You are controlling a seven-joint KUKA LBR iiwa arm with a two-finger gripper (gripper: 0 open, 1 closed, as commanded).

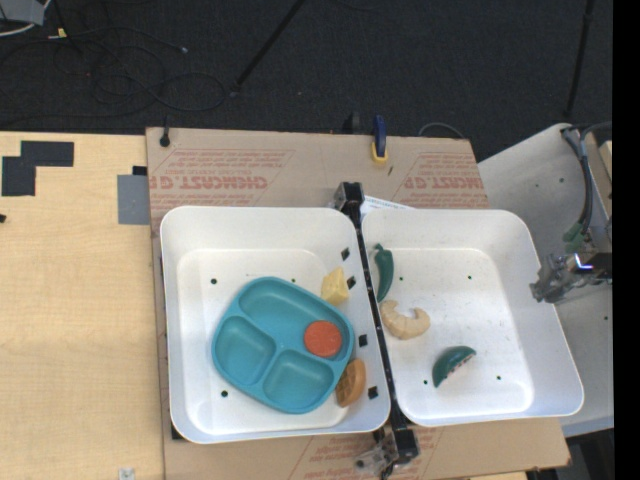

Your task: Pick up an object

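Parked at the far right rim of the right bin [545, 268]: gripper [560, 276], grip state impossible to tell, seemingly empty-handed. Nearest to it, leftward and lower: teal wedge [453, 363], long axis slanting up-right.

A dark carpeted floor [330, 53] fills the top, crossed by loose black cables [150, 83]. Below it, a pale wooden bench [70, 318] spreads left, marked with dark squares [35, 163]. A brown cardboard sheet [300, 173] with red printing lies on it, held by a blue clamp [379, 138]
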